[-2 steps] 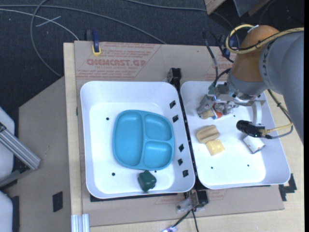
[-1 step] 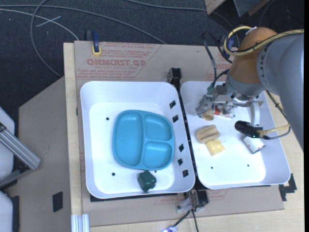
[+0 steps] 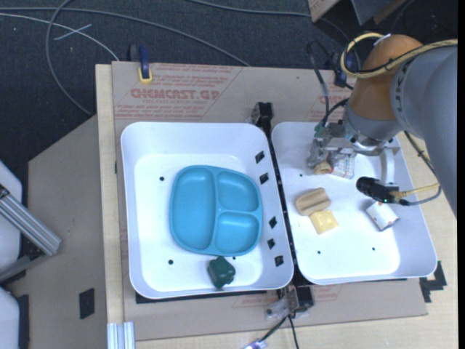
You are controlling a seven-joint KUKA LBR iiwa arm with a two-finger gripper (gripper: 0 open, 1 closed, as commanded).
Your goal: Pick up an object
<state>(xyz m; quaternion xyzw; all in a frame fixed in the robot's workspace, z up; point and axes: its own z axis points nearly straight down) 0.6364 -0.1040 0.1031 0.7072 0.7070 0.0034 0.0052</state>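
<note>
My gripper (image 3: 325,157) is down in the right bin (image 3: 363,264), near its far left corner. A small tan piece (image 3: 322,169) lies right under the gripper tip, beside a white and red scrap (image 3: 343,168). I cannot tell whether the gripper touches either one. Closer to the front lie a tan bread-like roll (image 3: 311,199) and a yellow block (image 3: 324,221), touching each other. In the left bin (image 3: 138,195) rests a blue divided plate (image 3: 215,209), with a dark green lump (image 3: 221,271) in front of it.
The raised rims of the two bins meet in a ridge (image 3: 280,202) between them. The bench is covered with brown cardboard (image 3: 182,86), held by a blue clamp (image 3: 144,62) at the back. The grey arm (image 3: 429,86) spans the right bin's far right side.
</note>
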